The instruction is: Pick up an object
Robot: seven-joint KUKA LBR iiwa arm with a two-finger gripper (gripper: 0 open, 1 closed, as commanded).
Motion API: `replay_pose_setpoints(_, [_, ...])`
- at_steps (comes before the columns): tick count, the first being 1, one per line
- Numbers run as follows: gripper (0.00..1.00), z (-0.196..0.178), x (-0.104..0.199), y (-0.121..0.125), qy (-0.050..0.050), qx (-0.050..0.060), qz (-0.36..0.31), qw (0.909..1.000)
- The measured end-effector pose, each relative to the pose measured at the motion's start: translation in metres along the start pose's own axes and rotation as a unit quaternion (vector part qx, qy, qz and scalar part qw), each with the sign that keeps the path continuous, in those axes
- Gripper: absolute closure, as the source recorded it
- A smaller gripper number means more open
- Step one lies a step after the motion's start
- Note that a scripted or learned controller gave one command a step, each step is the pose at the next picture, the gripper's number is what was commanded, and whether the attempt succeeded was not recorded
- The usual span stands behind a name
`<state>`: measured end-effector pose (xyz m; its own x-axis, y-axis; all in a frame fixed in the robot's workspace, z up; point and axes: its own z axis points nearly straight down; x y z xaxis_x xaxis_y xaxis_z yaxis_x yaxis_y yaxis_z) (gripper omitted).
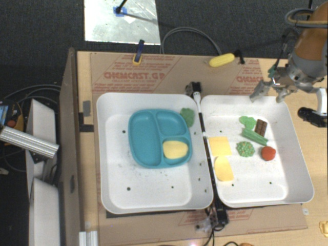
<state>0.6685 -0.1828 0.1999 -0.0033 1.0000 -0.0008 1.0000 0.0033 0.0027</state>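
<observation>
- Two shallow white plastic bins sit side by side on the bench: the left bin [115,188] and the right bin [292,183], their inner walls touching.
- One grey arm with an orange band [310,45] reaches in at the upper right; its two-finger gripper [270,91] hangs above the far rim of the right bin, fingers [258,91] spread apart with nothing between them.
- One teal divided plastic plate [148,137] lies in the left bin, carrying one pale yellow rounded lump [175,149]; one small green piece [187,116] rests against the plate's far corner.
- In the right bin are seven small items: two flat yellow slabs [220,146] [224,168], one green leafy shape [247,121], one green stick [254,136], one brown bar [261,126], one round green knobbly ball [245,148] and one red ball [268,153].
- Step in hand, as I judge it: approach, nothing yet grasped. The next move calls for travelling inward over the cluster, then descending on a single item with clearance from its neighbours; the red ball looks the most isolated.
</observation>
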Motion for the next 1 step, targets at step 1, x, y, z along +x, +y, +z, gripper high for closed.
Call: replay_pose_setpoints(1, [0.0,0.119,0.0026,-0.012,-0.001,-0.001,0.0,1.0])
